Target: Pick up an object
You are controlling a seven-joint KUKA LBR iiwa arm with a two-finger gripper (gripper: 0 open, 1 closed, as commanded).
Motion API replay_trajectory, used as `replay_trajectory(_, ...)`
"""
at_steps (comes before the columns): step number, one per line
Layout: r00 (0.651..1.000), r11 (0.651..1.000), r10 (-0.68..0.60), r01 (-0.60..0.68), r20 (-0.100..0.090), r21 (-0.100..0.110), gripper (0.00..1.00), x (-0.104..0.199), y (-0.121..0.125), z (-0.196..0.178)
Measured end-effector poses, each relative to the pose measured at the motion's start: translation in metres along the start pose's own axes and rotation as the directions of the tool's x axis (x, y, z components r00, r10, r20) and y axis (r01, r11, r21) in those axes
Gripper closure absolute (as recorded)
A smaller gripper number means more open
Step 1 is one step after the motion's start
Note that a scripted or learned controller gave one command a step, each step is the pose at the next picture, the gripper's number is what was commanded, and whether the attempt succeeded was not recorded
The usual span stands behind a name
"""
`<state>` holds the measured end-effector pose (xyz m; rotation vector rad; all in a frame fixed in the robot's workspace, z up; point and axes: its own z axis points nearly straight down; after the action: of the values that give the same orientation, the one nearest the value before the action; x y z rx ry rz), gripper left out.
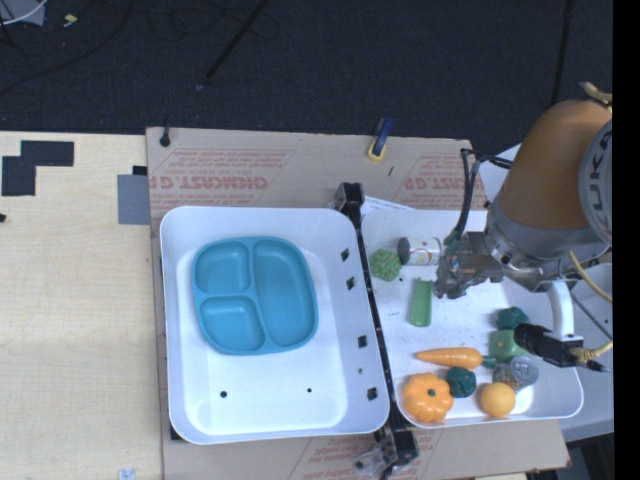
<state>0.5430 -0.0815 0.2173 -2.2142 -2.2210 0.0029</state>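
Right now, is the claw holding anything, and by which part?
Cannot tell: the claw sits low beside the green block, and nothing visibly sits between its tips.

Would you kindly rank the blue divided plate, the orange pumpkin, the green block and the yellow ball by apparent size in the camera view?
1. Blue divided plastic plate, by far the largest.
2. Orange toy pumpkin.
3. Green rectangular block and round yellow ball look too alike to rank.

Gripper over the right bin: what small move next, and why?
Probably ease straight down and slightly left. The gripper hangs beside the green block with nothing visible between its fingers, and that block lies apart from the broccoli and the carrot.
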Motion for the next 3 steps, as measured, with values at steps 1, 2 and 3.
replay_trajectory(1,1.0,1.0,-0.002,0.002,0.0,0.0,1.0,0.059,-0.006,0.003)
replay_trajectory(2,1.0,1.0,-0.001,0.001,0.001,0.0,1.0,0.117,-0.025,0.005)
replay_trajectory(3,1.0,1.0,-0.001,0.001,0.001,0.0,1.0,0.161,-0.049,-0.008)
